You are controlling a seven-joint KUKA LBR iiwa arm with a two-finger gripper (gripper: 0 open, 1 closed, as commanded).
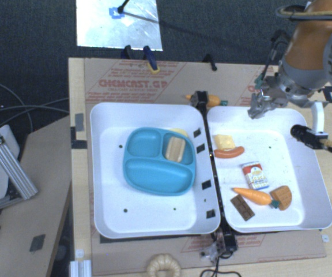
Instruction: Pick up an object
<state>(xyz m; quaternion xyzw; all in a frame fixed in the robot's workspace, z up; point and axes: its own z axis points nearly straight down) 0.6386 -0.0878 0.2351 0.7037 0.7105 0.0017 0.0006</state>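
While the gripper [260, 104] hovers over the right bin [310, 172], grip state indiscernible, descend squarely onto the isolated carrot [252, 195], avoiding neighbours.

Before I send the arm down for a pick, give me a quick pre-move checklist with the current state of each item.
1. Gripper free of any load: ok, nothing shows between its tips.
2. Gripper over the right bin: not ok, it hangs at the bin's far rim, off from the items.
3. Targets available: ok, the carrot, sausage, small carton, chocolate bar and cheese piece lie in the right bin.
4. Carrot free-standing: not ok, the cookie touches its tip.
5. Sausage free-standing: not ok, it lies right against the cheese piece.
6. Left bin target: ok, bread slice sits in a compartment of the blue tray.
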